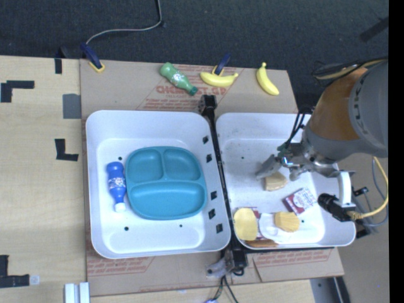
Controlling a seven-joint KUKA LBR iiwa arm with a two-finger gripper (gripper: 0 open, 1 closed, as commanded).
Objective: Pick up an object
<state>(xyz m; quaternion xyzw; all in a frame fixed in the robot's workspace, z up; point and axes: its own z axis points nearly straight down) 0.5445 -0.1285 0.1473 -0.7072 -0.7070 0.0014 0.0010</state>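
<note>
Right bin [252,137], right of centre: gripper [282,164] low over the floor, jaws spread open, gripping nothing. Tan piece [275,182] just below the fingertips; contact cannot be told. Red-and-white packet [299,200] lower right of it. Yellow pieces [245,223] and [287,221] along the bin's lower edge.

Left bin [101,125], centre left: teal plate [166,182], three compartments; blue bottle [115,185] lying beside its left edge.

Cardboard, upper centre: green bottle [178,78], two bananas [218,78] and [267,81].

Tan bread-like piece [275,182] lies flat, right bin middle.
</note>
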